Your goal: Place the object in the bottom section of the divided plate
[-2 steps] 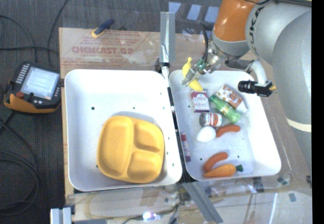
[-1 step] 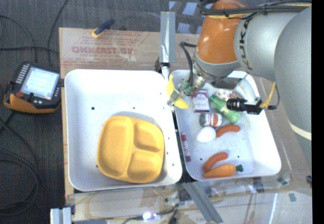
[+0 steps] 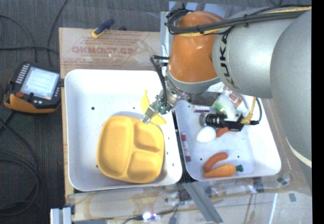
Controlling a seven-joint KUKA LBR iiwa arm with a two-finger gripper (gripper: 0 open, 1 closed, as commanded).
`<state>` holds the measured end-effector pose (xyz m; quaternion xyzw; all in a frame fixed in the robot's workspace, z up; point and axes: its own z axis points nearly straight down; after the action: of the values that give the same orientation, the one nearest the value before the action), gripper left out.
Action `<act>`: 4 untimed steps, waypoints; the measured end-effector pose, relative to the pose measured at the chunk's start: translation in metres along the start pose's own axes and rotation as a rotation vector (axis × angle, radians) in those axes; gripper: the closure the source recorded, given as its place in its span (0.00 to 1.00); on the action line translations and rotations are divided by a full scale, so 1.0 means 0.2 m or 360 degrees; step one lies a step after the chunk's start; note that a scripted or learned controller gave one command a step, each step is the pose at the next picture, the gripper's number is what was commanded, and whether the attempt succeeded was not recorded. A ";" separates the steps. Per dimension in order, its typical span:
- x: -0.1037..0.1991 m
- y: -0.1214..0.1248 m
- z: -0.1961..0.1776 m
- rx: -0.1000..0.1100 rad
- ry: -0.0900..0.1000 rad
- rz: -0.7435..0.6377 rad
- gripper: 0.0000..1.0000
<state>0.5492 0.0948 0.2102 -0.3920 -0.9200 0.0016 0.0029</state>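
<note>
Tool (image 3: 153,112) hovers at upper rim of yellow divided plastic plate (image 3: 131,149), fingers clamped on thin yellow banana-like piece (image 3: 146,100). Transport nearly done; plate's bottom section bare, lowering and release remain.

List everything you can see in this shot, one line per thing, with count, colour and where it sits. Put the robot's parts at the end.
divided plate: 1, yellow, in the left bin, toward its near edge.
yellow object: 1, yellow, at the gripper's tip just above the plate's far rim; partly hidden, kind unclear.
left bin: 1, white, left half of the bench.
right bin: 1, white, right half of the bench.
carrots: 2, orange, near corner of the right bin.
egg: 1, white, middle of the right bin.
teach pendant: 1, orange and black, on the floor left of the bench.
arm: 1, grey with an orange band, reaching in from the right.
gripper: 1, at the plate's far rim.
</note>
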 end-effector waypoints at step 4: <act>0.35 0.14 -0.20 0.0001 -0.0005 -0.0375 0.00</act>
<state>0.5202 0.1651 0.2493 -0.2812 -0.9596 0.0022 0.0017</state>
